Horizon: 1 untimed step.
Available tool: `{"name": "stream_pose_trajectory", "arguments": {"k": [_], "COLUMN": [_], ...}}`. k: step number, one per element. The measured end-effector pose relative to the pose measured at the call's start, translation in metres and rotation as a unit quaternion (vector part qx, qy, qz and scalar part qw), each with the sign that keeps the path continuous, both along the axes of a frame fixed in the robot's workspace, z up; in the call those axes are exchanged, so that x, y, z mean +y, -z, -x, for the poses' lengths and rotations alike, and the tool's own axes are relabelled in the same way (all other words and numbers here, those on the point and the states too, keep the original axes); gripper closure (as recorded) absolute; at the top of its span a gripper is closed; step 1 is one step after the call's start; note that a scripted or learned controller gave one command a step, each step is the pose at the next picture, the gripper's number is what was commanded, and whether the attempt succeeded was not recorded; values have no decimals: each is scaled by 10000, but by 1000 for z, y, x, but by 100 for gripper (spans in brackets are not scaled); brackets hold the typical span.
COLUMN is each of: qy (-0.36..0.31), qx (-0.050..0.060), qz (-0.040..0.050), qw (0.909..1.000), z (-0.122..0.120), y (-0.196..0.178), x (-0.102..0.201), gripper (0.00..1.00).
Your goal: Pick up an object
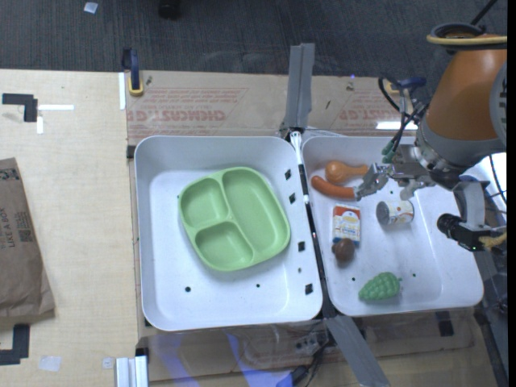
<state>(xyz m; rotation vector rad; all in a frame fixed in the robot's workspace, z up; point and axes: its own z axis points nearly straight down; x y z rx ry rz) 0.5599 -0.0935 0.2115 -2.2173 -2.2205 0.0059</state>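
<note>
Gripper hangs open and empty above the right bin (hot dog nearby); pickup not yet done.

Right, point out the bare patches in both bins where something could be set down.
Left white bin: bare floor along the near edge and left wall, around the green three-compartment plate. Right white bin: free patch right of the green bumpy toy. Crowded: its far-left part, around the orange sausage toy and the pincer.
</note>
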Motion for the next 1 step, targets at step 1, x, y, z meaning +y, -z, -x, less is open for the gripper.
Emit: {"name": "stream_pose_trajectory", "arguments": {"k": [1], "qy": [240], "qx": [-8], "qz": [3], "qw": [9997], "z": [-5], "y": [61], "x": [-101], "gripper": [0]}}
